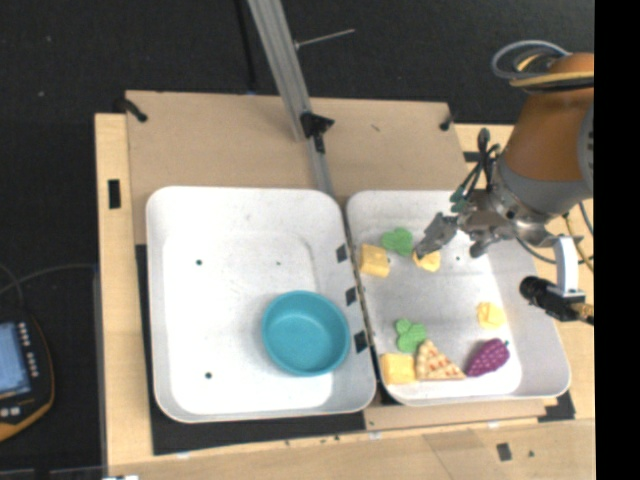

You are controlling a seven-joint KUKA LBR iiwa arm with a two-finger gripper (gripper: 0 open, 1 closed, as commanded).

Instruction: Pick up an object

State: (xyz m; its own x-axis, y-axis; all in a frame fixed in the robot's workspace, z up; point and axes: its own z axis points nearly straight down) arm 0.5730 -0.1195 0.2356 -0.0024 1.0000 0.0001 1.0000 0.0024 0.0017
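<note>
**Inspector:** Report your position and the state of your jaws.

**Arm:** I reach in from 3 o'clock. My gripper [455,236] hangs over the upper half of the right bin [530,383]. The jaws stand spread: one finger at 9 o'clock, one at 3 o'clock. Nothing sits between them.

**Inspector:** Nearest item?

**Arm:** A small yellow wedge [428,261], just beside my 9 o'clock fingertip; whether they touch, I cannot tell. Its long axis runs roughly 10 to 4 o'clock. A green leaf piece [398,240] lies at its 10 o'clock, a yellow cheese block [375,261] further toward 9.

**Inspector:** Remaining contents?

**Arm:** Toward 6 o'clock: a green clover shape [408,335], a pizza slice [436,363] pointing to 12, a yellow block [397,369], purple grapes [487,357], and a small yellow piece [490,315]. The left bin [200,218] holds a blue bowl [305,332], upright.
</note>
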